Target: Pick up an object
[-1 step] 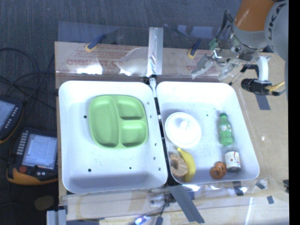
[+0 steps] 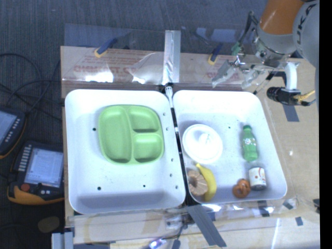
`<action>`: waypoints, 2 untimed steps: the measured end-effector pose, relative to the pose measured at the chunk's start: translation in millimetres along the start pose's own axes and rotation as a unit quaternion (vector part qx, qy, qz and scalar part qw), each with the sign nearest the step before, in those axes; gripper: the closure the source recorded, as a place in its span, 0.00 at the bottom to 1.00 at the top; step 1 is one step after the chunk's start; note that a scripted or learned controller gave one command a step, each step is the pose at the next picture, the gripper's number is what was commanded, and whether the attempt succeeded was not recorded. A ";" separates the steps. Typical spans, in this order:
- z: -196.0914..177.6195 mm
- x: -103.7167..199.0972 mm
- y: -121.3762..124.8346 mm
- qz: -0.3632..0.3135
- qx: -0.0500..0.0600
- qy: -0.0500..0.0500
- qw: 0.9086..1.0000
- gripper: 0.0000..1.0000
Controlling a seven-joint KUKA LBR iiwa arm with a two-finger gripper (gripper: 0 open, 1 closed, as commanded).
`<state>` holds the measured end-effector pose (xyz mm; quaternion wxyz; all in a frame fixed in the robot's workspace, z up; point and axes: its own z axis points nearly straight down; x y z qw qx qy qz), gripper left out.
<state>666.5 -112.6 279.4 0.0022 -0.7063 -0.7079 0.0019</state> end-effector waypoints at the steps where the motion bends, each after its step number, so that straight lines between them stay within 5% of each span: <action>1: 40.2 -63.5 -180.7 0.044 0.001 0.000 0.999 0.00; 2: 192.8 -78.1 -175.1 0.063 -0.005 0.001 0.998 0.00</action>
